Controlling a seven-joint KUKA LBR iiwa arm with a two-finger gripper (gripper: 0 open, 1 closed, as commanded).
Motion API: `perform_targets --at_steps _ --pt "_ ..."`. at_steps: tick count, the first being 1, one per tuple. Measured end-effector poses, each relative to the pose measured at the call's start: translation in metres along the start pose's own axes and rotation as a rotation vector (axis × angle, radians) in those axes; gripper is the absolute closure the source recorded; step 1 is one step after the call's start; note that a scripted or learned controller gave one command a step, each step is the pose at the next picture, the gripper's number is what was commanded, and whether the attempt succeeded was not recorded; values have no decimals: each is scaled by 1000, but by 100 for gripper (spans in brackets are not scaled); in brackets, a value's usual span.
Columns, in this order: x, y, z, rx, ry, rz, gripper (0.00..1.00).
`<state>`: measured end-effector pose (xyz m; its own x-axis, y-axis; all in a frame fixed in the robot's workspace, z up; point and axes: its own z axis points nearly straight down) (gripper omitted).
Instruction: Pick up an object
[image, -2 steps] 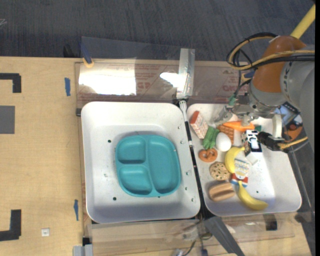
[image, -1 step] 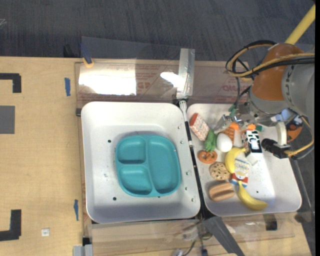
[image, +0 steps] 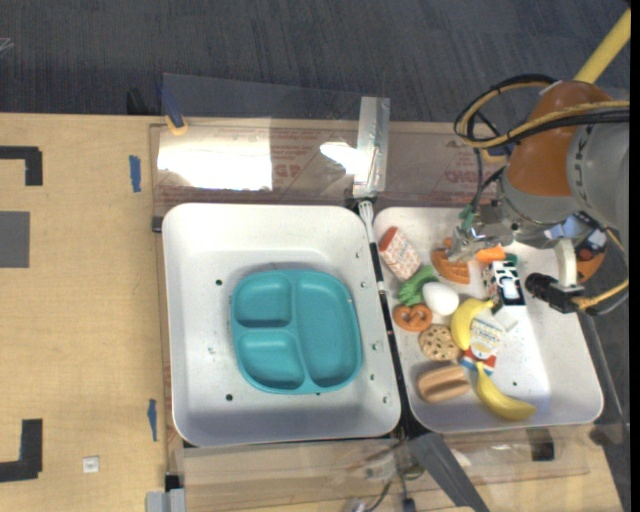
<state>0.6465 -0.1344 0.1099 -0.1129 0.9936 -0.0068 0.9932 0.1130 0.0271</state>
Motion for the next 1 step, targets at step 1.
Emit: perform_targets --at_steps 1 --pt "1 -1 2 6 3 0 0"
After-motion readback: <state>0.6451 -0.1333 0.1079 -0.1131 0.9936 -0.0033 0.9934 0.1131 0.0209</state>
